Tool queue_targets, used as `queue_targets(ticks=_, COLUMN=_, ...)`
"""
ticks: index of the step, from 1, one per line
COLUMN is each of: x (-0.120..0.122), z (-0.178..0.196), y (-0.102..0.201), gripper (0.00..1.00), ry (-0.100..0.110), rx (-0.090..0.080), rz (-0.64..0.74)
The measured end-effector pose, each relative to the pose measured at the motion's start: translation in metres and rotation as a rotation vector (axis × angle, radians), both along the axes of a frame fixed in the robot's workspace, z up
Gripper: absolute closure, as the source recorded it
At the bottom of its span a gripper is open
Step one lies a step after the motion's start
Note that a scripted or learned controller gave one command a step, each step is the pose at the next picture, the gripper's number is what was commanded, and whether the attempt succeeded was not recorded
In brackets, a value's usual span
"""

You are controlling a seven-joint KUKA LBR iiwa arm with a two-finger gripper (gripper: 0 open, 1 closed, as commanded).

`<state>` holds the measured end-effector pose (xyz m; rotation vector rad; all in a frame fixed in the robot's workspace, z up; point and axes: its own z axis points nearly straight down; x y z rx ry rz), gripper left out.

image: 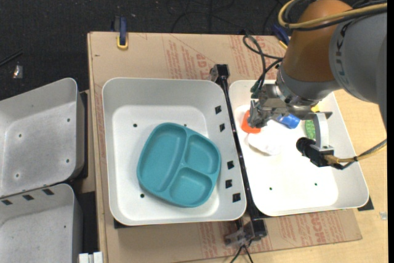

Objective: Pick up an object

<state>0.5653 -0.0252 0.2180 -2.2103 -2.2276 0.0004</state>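
Gripper (261, 113) hangs low in right bin (345, 191), at about 10 o'clock there, over a cluster of small items; its grip state can't be told. From left: teal divided plate (178, 164) fills left bin (117, 95). Orange piece (248, 124) lies just below gripper, prob. the target, w/ white lump (266, 143) and blue item (289, 121) beside.

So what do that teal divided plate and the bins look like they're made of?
Teal plate: likely molded plastic, smooth with a soft sheen and rounded compartment walls. Bins: thin white plastic or coated sheet, matte with rounded corners; which one is hard to tell.
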Motion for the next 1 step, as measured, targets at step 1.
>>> queue_targets(ticks=1, x=-0.0224, z=0.0133, y=0.0474, gripper=1.00, ry=-0.001, rx=0.000, rz=0.000)
